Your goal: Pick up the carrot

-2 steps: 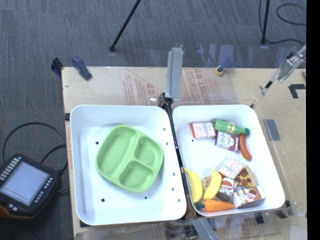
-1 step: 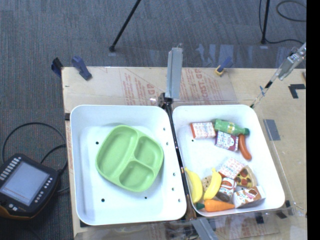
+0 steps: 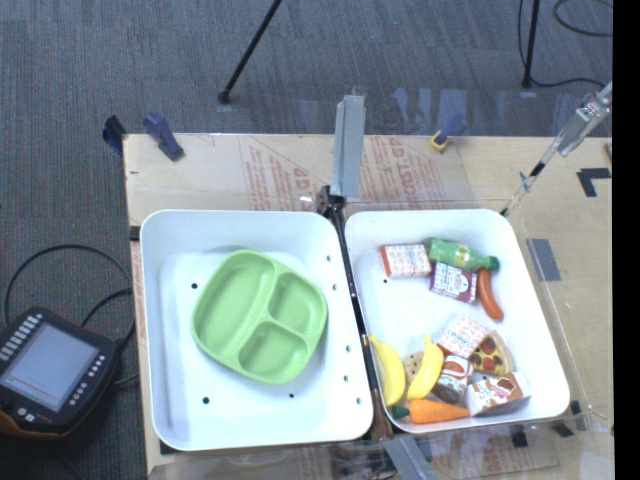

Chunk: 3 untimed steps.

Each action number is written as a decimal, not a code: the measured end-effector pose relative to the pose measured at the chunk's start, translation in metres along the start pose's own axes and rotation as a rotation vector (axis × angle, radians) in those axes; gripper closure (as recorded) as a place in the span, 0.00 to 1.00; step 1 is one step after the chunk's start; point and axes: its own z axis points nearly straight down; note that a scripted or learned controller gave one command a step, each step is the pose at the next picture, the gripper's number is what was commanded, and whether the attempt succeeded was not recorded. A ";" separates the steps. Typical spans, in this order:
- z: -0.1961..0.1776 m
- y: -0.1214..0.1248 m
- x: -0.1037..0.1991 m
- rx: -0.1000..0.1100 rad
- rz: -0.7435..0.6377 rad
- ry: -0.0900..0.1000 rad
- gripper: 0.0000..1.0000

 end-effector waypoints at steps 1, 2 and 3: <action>-0.007 0.003 0.000 0.001 -0.006 0.001 1.00; -0.015 0.006 0.000 0.003 -0.013 0.003 1.00; -0.022 0.008 0.000 0.005 -0.018 0.004 1.00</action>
